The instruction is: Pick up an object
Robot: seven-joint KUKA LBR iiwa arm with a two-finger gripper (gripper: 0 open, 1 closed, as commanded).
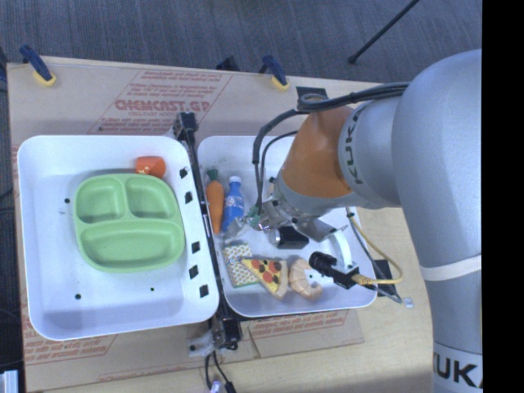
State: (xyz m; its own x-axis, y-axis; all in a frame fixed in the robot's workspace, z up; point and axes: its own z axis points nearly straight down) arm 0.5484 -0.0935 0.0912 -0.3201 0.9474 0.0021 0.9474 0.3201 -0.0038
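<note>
Starting at the bench's near edge, the right bin (pixel 360 295) holds a row of toy food along its front: a pizza slice (pixel 266 273) at about 6 o'clock, a patterned square piece (pixel 238 265) touching it on the 9 o'clock side, and a pale round piece (pixel 304 278) touching it on the 3 o'clock side. A yellow cable (pixel 378 280) loops over the bin's rim toward 4 o'clock. Deeper in the same bin, toward 10 o'clock, an orange carrot (pixel 215 205) lies lengthwise against the dividing wall, with a blue-labelled bottle (pixel 233 203) just beside it. The gripper (pixel 282 229) hangs low over the middle of this bin, near the bottle and just beyond the pizza slice; whether it is open or closed cannot be told, as the wrist hides it. The grey arm (pixel 426 154), with its orange band (pixel 319 158), covers the bin's 3 o'clock half. In the left bin (pixel 41 236), a green divided plate (pixel 128 222) sits centrally, and a small orange-red object (pixel 150 167) rests at its 12 o'clock edge. Farthest off, blue clamps (pixel 38 65) grip the bench's back edge.
</note>
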